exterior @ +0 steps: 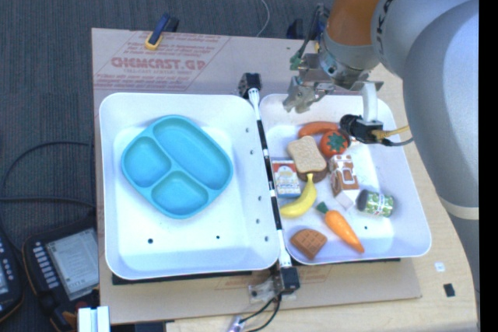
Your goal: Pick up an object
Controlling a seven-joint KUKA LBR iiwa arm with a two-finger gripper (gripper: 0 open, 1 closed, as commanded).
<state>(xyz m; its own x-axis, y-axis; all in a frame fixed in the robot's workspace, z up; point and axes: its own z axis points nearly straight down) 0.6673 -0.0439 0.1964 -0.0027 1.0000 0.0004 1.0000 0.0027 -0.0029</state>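
Tool: we see the tool (305, 95) hanging over the far edge of the right bin (412, 233), above the bare white floor there; whether it is released or clenched we cannot tell, and nothing shows in it.
Nearest items: a brown waffle-like piece (309, 242) and a carrot (343, 229) lie at the right bin's near end, a green can (377, 203) just beside them.
Middle items: a banana (300, 200), a small printed carton (285, 178) whose print we cannot read, and a bread slice (306, 155) crowd together, touching.
Far items: a tomato (335, 141) sits nearest the tool, so we judge it the likeliest pick.
Left bin: the left bin (124, 245) holds a blue divided plate (177, 166), lying apart from the pile.
Writing: the table (167, 62) reads "CHEMCAST GP" in red.
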